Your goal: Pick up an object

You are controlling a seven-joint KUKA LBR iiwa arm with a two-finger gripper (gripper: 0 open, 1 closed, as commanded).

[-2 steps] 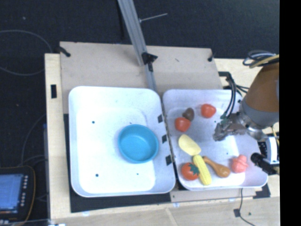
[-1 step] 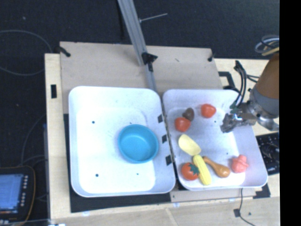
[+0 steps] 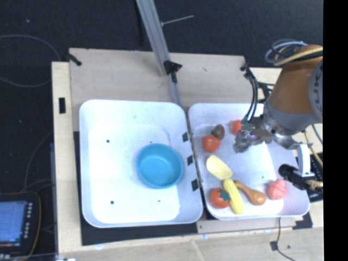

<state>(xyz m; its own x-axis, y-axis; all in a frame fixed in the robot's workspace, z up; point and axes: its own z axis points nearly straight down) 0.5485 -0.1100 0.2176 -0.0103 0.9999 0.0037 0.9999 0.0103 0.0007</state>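
Pale wooden bench [image 3: 125, 75] carries two white bins side by side: left bin [image 3: 109, 124] toward its left edge, right bin [image 3: 283, 208] toward its right edge, touching

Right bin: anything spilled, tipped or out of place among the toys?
Nothing stands out. The toy foods lie loose inside the right bin, none over its rim, and the blue bowl sits upright in the left bin.

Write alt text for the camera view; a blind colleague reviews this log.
A grey and orange robot arm reaches from the right, its gripper over the right bin, which holds toy food including a banana and a tomato. The left bin holds a blue bowl.
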